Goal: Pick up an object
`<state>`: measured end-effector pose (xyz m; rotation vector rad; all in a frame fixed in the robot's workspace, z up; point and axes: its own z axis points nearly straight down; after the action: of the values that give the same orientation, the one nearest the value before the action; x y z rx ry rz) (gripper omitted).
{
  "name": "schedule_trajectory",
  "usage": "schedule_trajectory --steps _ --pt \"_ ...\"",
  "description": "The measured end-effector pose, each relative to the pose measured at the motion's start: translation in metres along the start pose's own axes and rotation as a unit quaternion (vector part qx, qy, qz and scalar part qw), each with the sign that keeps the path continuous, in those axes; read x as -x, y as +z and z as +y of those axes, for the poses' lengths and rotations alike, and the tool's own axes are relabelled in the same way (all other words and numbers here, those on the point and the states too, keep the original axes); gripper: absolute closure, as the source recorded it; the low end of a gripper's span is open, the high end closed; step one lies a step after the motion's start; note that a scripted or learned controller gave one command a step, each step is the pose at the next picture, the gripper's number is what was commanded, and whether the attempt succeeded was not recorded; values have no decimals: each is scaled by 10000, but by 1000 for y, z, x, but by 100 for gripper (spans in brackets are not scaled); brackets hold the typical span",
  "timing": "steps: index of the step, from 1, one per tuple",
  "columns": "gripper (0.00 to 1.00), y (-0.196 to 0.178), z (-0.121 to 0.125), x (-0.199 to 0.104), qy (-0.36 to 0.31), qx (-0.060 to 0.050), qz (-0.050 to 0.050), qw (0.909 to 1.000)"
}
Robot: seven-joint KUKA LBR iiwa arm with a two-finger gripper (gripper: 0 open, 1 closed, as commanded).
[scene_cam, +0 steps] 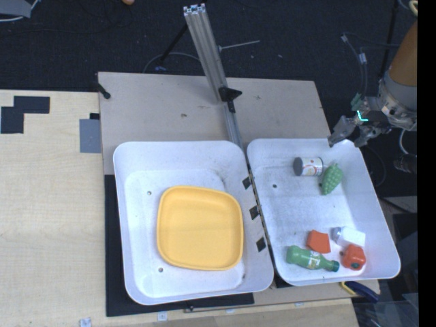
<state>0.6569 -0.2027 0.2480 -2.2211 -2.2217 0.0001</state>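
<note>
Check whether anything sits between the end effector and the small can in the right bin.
Nothing visible does. The end effector is over the right bin's far right corner, and the can lies on its side just inward from there with bare bin floor between. The green bumpy toy lies beside the can, off that line.

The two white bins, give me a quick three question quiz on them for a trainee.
1. True or false: the yellow plate lies in the left bin.
2. Which thing lies nearest the green bottle? A. orange block B. small can C. green bumpy toy
3. Fill in: the gripper is by the right bin's far ____ corner.

Key: 1 true; 2 A; 3 right.
</note>
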Motion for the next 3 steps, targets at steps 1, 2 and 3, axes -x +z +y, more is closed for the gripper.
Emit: schedule_trajectory --steps 1,2,3 --pt "0 0 0 0 0 0 0 10000" --pt "0 49 -4 -9 2 -20 6 10000" --pt "0 111 -3 -5 -1 -29 6 10000"
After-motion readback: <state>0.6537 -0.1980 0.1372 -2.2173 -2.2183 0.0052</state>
